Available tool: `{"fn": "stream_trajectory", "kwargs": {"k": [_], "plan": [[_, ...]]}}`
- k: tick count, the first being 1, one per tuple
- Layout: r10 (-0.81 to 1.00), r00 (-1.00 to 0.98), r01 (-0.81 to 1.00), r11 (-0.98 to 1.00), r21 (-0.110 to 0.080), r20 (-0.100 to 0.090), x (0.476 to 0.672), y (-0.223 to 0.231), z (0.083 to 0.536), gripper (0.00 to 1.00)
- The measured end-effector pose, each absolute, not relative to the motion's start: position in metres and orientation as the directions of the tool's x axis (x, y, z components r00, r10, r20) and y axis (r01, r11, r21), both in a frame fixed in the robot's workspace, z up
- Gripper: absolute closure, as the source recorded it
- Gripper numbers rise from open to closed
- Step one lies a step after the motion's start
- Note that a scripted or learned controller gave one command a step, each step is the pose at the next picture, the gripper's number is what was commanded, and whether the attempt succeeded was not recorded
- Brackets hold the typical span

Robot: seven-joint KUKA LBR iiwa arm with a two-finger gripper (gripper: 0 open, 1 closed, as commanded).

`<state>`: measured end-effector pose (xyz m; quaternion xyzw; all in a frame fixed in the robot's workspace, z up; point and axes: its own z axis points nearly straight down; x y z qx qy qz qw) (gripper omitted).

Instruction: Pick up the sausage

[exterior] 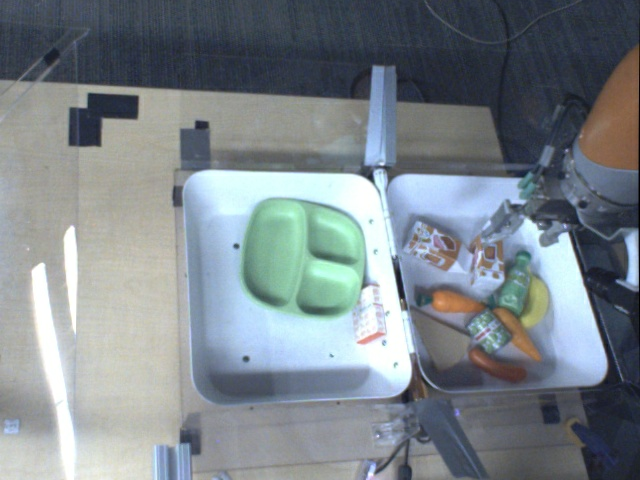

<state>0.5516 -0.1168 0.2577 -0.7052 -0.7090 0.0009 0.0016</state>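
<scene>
Sausage point(497, 369), a short reddish-brown plastic link with rounded ends, lies flat near the front edge of the right-hand white bin point(595, 363), slightly angled along that edge. An orange toy carrot point(521, 336) sits just behind it, with a small green bottle with a printed label point(490, 330) touching the carrot's left side; whether either overlaps the sausage's back edge is hard to tell.

The two-finger gripper point(512, 216) hovers over the bin's back right part, above a small orange-and-white carton point(487, 261), well apart from the sausage. Its fingers blur against the white floor, so I cannot tell how the jaws stand. The grey arm with the orange band point(612, 133) is cut off by the right edge.

A second orange carrot point(455, 302), a taller green bottle point(514, 283), a yellow banana point(537, 302) partly hidden behind it, and another carton point(431, 243) crowd the middle. Bare floor shows left of the sausage, toward the front left corner. In the left-hand white bin point(205, 348) lie a green divided tray point(303, 256) and a red-and-white carton point(371, 320).
</scene>
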Motion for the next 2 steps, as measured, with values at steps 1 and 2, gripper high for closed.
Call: {"fn": "stream_trajectory", "kwargs": {"k": [1,2], "plan": [[0.997,0.078,0.997,-0.078,0.008,0.001,0.503,-0.092,0.087,0.0],[0.997,0.08,0.997,-0.08,0.015,0.002,0.493,-0.102,0.088,0.0]]}}
